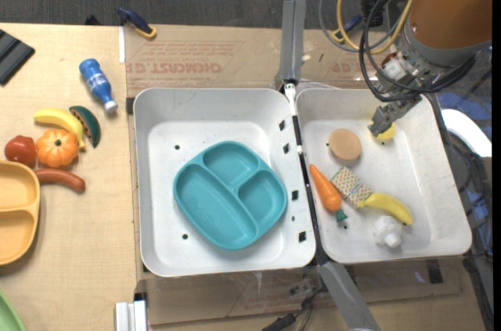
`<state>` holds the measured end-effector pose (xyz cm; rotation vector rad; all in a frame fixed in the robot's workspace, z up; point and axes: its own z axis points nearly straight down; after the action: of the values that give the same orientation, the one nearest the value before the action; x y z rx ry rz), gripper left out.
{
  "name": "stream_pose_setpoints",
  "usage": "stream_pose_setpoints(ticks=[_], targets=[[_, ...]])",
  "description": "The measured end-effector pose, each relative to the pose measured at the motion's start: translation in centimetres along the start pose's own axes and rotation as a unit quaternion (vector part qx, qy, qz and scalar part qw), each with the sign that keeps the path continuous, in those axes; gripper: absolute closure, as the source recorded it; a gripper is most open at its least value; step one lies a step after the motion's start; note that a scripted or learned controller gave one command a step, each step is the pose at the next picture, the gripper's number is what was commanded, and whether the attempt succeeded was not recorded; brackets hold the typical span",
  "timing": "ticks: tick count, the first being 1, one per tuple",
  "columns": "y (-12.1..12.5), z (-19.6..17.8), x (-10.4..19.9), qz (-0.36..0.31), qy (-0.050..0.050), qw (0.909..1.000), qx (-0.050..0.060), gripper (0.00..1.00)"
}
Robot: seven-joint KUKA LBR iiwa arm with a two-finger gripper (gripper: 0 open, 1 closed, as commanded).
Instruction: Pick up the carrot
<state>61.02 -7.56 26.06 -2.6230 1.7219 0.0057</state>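
Observation:
The carrot (325,187) is orange with a small green stem. It lies slanted in the right bin (438,243), close to that bin's left wall. My gripper (384,122) hangs over the back of the same bin, up and to the right of the carrot and well apart from it. A small yellow piece (383,136) shows right at the gripper's tip; whether it is held or just lies on the bin floor is unclear.
Around the carrot lie a tan round disc (344,145), a patterned block (350,185), a banana (389,206) and a white lump (387,232). The left bin (156,126) holds a teal divided plate (229,195). Toy foods and a blue bottle (97,84) sit on the bench at left.

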Motion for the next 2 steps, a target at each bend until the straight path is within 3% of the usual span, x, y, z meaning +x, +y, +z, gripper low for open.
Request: stream_pose_setpoints(ticks=[1, 2], targets=[[5.3, -2.4, 4.5, 0.065, 0.001, 0.9979, 0.0, 1.0], [2.6, 2.6, 4.4, 0.146, 0.0, 0.9892, 0.0, 1.0]])
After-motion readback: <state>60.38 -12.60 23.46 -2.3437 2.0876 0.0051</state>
